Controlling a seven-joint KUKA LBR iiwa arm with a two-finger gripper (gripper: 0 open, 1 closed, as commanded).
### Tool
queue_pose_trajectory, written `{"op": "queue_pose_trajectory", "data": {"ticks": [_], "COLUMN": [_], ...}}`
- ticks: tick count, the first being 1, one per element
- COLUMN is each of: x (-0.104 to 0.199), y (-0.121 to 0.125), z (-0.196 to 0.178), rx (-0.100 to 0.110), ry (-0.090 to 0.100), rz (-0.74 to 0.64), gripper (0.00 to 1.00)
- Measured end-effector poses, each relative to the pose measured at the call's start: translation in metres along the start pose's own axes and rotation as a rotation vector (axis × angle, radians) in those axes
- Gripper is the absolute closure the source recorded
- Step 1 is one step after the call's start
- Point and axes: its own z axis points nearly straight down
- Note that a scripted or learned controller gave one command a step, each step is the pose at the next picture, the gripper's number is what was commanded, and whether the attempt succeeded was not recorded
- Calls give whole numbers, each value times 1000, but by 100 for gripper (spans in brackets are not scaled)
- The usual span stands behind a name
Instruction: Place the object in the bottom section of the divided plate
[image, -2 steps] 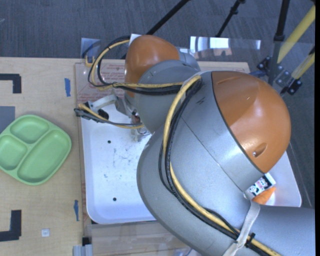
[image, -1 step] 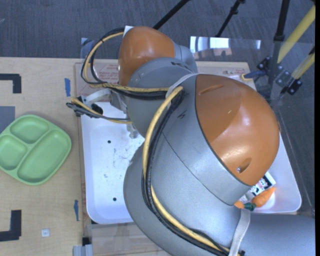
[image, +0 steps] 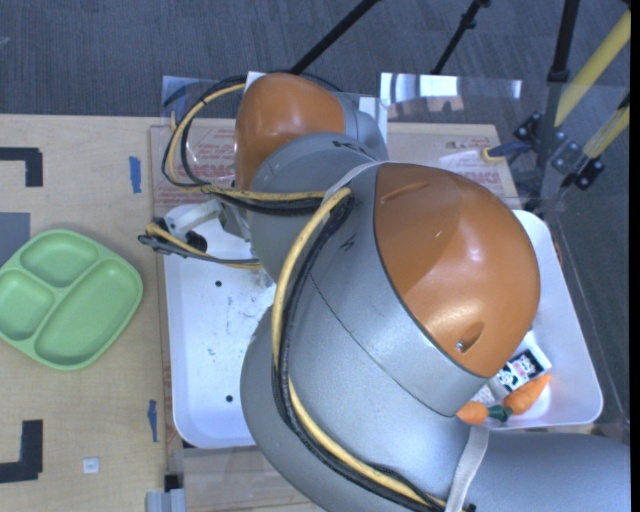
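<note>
A light green divided plate (image: 70, 297) with three sections lies on the wooden bench at the left; nothing lies in its sections. The grey and orange arm (image: 400, 290) fills the middle of the camera view and hides most of both white bins. Its wrist end reaches toward the upper part of the left bin (image: 205, 350). In the right bin (image: 575, 350), near its lower corner, lie an orange carrot-like toy (image: 510, 400) and a small black and white item (image: 522, 368).
Black and yellow cables (image: 185, 245) loop from the arm over the top of the left bin. Blue tape marks (image: 135, 172) and black corner marks (image: 30, 165) sit on the bench. Dark floor lies beyond the bench's far edge.
</note>
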Motion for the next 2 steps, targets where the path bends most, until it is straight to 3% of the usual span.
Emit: {"op": "queue_pose_trajectory", "data": {"ticks": [1,2], "x": [-2,0], "y": [-1,-1], "z": [0,-158], "rx": [0,-2], "ry": [5,2], "rz": [97,70], "gripper": [100,100]}}
